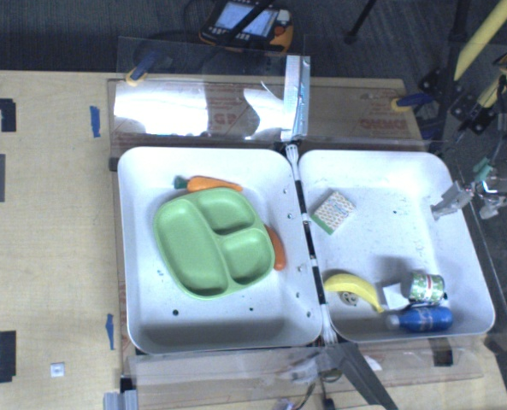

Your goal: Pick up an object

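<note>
Two shallow white bins sit side by side on the bench. The left bin [142,229] holds a green divided plate [212,242] lying flat; an orange carrot [212,183] pokes out along its upper edge, and another orange piece [277,248] shows at its right edge, both partly hidden by the plate.

The right bin [390,178] holds the loose objects. A small patterned packet [333,211] lies alone toward the upper left of that bin. Along the near edge, a banana [354,289] lies beside a small white item [394,295], then a green-labelled can [427,288] on its side, with a blue bottle [421,319] just below the can — the last three are clustered closely.

The gripper [458,198] appears at the right rim of the right bin, well apart from every object. It is small and partly cut by clutter at the frame edge — how its closing parts stand cannot be told, and nothing is seen held in it.
</note>
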